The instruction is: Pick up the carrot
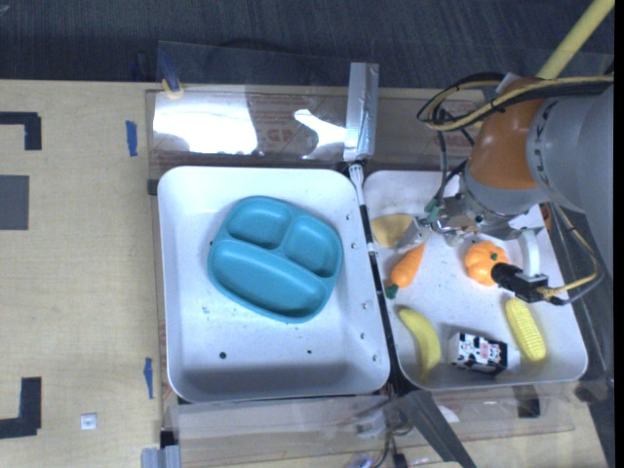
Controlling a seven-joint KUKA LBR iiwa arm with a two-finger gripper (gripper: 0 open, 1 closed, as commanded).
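The carrot is orange with a green end, lying tilted just above the banana. The gripper hangs near it; I cannot tell its state.

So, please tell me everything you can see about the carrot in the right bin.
The carrot is small, orange and tapered, with a green bit at its lower-left end; it looks like a plastic toy. It lies tilted on the floor of the right bin, near the wall between the bins, just below a pale yellowish piece. The gripper is close to its upper-right end; whether they touch cannot be told.
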